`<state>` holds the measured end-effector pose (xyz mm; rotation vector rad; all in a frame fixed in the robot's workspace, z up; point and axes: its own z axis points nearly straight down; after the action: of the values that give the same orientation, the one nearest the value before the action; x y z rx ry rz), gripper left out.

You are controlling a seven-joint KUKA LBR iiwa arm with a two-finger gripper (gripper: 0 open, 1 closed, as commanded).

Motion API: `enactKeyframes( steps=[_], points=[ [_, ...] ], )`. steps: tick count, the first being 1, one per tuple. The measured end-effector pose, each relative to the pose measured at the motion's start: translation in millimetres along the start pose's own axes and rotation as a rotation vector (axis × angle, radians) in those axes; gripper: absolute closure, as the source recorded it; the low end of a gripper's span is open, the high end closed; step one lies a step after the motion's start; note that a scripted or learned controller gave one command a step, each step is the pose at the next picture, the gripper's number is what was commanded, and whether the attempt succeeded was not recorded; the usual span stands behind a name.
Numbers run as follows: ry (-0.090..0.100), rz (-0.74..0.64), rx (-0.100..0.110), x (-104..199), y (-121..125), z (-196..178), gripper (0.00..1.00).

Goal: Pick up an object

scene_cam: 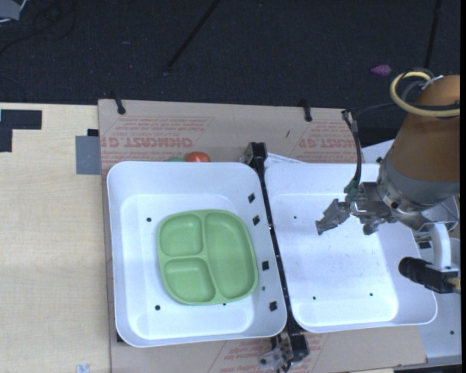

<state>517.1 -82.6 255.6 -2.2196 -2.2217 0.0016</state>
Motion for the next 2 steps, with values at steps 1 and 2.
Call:
enactKeyframes(
  steps=[1, 2],
  points=[
    [0.001, 0.001, 0.007, -3.0, 7.7, 49.6, 0.00],
    [0.001, 0.001, 0.007, -10.1, 12.9, 106.0, 0.00]
  ],
)
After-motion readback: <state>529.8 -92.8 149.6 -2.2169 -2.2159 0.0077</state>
